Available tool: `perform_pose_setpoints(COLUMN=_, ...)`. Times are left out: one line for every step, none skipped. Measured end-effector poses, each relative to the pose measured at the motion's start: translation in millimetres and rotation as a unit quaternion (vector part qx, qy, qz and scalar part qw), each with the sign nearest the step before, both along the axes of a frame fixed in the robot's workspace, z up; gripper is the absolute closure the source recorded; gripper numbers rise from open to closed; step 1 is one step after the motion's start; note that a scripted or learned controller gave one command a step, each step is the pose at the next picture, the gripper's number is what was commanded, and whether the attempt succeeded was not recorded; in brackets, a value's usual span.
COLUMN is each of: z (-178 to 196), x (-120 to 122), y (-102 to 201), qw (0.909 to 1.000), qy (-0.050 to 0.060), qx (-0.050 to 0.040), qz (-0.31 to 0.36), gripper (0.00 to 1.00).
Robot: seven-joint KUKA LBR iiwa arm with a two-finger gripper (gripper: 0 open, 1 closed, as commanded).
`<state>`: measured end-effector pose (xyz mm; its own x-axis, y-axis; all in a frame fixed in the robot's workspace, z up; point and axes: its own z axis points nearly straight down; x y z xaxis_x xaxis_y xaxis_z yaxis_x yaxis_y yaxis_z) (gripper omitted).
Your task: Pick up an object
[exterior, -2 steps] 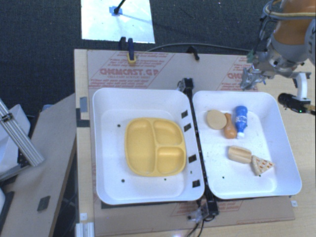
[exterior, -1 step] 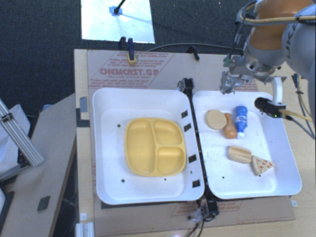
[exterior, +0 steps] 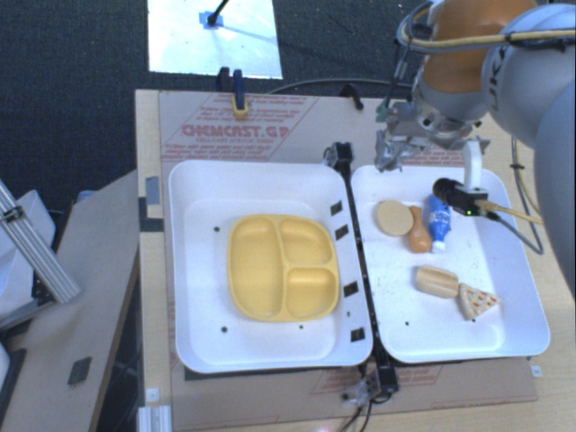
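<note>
While the arm (exterior: 504, 52) is reaching in from the right, its gripper (exterior: 389, 160) is hanging over the far rim of the right bin (exterior: 504, 331), near the corner by the divider between the two bins. It is carrying nothing that I can see, and whether it is open or closed I cannot tell from this angle. The candidates for picking are all lying in that right bin: a round tan disc (exterior: 393, 217) touching an orange piece (exterior: 419, 234), a blue bottle (exterior: 438, 223) just beside them, and nearer the front a tan block (exterior: 436, 282) resting against a wedge-shaped piece (exterior: 476, 301). They are spread loosely — probably so that each can be approached on its own. In the left bin (exterior: 193, 331) a yellow divided tray (exterior: 281, 266) is sitting flat in the middle. The gripper is standing nearest the disc — that, I judge, is the likeliest target, though no descent has begun.
</note>
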<state>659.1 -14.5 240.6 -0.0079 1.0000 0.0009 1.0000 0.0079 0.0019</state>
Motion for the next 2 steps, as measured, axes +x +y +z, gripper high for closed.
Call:
perform_pose_setpoints(z=-14, x=-14, y=51, qw=1.0000, qy=0.001, qx=0.0004, qz=0.001, gripper=1.00)
perform_pose_setpoints(z=-5, x=-20, y=104, qw=1.0000, qy=0.000, qx=0.0009, qz=0.001, gripper=1.00)
